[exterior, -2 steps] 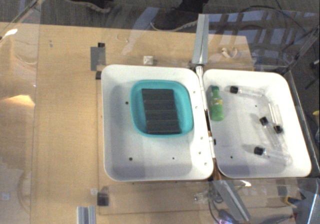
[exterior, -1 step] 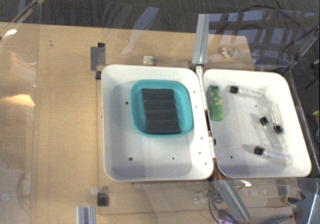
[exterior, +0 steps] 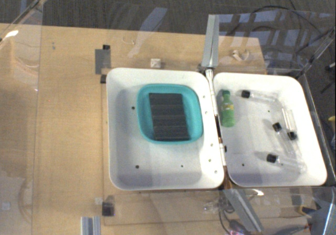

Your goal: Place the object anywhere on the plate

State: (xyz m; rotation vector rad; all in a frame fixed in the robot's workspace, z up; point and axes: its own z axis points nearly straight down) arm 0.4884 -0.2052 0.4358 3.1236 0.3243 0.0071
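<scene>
Left white bin (exterior: 121,165): teal square plate (exterior: 195,115) carrying dark ribbed rectangular block (exterior: 168,116). Right white bin (exterior: 310,139): green bottle (exterior: 227,108), four clear black-capped tubes (exterior: 257,95).

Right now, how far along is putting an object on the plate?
Nothing looks done yet: the teal plate in the left bin carries only its dark ridged insert. Nothing is in hand. Still left: the green bottle and the clear tubes lie in the right bin, so picking and placing remain.

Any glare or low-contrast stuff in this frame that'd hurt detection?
Camera view: clear tubes nearly vanish against the right white bin, only black caps stand out; green bottle and teal plate read crisply; reflections streak the transparent panel at left.
</scene>
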